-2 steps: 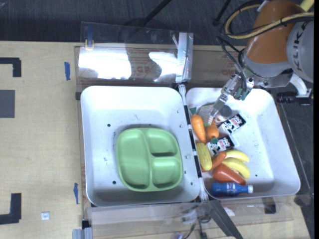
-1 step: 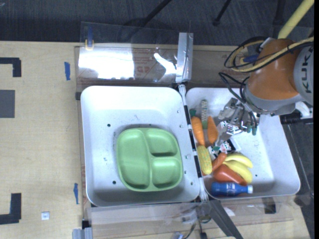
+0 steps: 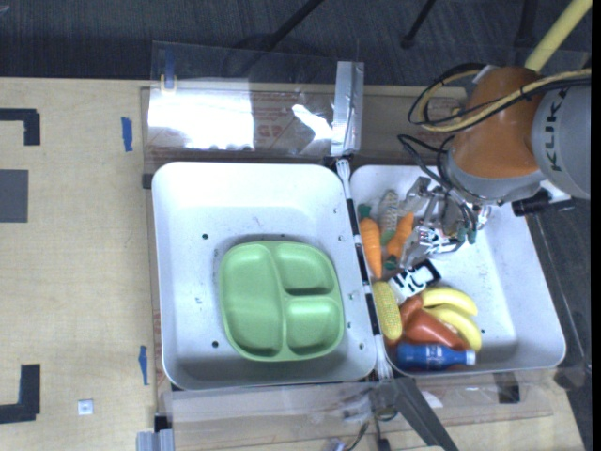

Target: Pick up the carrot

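We see two carrots in the right bin (image 3: 540,294), both up against its left wall. The larger carrot (image 3: 372,245) lies with its long axis running nearly straight up and down the view — green top toward the far edge, tapered orange tip toward the near edge and the corn cob (image 3: 388,310) just below it. A second, thinner carrot (image 3: 402,233) lies just beside it on the right, tilted, its upper end leaning right.

The gripper (image 3: 424,238) sits low over the bin's middle, just right of the thinner carrot, hanging from the grey arm (image 3: 507,148) with its orange band. Whether its fingers are spread or closed we cannot tell — the metal parts blur together.

Nearer the front of the same bin lie a banana (image 3: 453,310), a red pepper-like piece (image 3: 430,330) and a blue bottle (image 3: 432,355). The left bin (image 3: 188,205) holds a green divided plate (image 3: 280,299).
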{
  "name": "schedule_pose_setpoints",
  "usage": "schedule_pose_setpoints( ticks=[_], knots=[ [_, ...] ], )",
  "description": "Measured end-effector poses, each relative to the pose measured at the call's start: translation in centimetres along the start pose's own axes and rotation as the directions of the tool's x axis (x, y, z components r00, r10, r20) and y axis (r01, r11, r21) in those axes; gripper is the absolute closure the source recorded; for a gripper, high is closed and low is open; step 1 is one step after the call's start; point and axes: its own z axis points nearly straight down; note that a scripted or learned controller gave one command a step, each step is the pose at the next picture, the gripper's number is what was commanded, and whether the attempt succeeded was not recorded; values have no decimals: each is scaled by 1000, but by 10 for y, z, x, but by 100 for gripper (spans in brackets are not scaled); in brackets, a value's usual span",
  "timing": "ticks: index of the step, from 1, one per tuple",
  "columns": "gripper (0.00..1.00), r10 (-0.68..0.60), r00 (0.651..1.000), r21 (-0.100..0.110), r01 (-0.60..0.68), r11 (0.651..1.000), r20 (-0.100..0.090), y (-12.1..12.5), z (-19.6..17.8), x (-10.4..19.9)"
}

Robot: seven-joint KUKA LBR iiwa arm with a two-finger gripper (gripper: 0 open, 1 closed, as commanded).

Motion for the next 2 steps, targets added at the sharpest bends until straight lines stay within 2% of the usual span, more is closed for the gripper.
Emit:
schedule_pose_setpoints(
  ticks=[1, 2],
  knots=[
    [100, 5, 1000, -7, -5, 1000, 6, 2, -12, -2],
    [100, 419, 908, 16, -418, 908, -26, 43, -79, 92]
  ],
)
